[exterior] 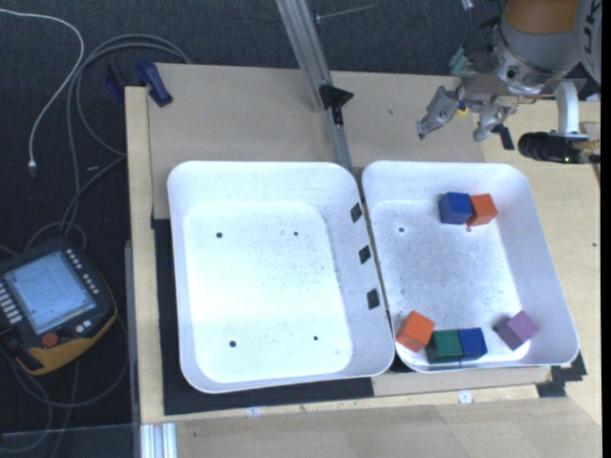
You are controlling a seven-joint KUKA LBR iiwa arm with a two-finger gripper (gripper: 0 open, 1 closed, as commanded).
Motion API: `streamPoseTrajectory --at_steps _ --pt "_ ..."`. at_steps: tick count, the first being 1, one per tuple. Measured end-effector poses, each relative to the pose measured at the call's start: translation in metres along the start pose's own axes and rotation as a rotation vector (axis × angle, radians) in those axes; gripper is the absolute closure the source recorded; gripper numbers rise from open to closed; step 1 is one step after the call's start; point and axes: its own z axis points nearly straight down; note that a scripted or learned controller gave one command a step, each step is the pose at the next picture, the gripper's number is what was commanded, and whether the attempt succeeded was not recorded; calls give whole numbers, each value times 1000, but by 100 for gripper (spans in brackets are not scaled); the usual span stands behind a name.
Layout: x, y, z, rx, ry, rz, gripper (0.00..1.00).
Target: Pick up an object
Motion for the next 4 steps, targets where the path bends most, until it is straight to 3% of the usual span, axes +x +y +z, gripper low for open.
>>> streamPoseTrajectory --at_steps 1,2,3,4 --pt "-49 -62 185 9 2 4 0" --pt "-104 -20 186 43 49 0 0" --pt "-100 -18 175 33 43 -6 100" --pt "-101 -19 176 35 43 -6 0"
